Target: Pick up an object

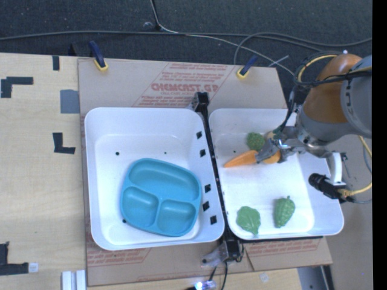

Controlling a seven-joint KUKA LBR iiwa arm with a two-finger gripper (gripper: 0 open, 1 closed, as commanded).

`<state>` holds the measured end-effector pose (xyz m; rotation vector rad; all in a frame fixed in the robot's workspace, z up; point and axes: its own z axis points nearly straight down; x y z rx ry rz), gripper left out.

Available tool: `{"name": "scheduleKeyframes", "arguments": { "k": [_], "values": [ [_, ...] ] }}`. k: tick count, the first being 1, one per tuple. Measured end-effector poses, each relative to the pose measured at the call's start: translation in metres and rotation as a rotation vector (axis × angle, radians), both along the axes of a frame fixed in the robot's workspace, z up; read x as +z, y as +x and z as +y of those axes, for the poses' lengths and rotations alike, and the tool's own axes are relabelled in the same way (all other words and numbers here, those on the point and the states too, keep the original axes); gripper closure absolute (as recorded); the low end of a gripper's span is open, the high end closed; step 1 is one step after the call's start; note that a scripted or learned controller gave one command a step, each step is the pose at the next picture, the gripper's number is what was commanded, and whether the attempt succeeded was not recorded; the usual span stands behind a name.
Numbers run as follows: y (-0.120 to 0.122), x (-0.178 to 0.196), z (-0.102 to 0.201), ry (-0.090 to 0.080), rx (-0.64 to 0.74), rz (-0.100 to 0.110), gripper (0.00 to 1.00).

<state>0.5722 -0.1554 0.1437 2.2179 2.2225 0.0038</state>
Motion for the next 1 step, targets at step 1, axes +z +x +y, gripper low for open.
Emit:
{"name": "scheduleKeyframes", "arguments": {
  "k": [1],
  "values": [
    [0.0036,0.0426,0.0019,0.0,0.0,-0.001,1.0]
  ]
}}
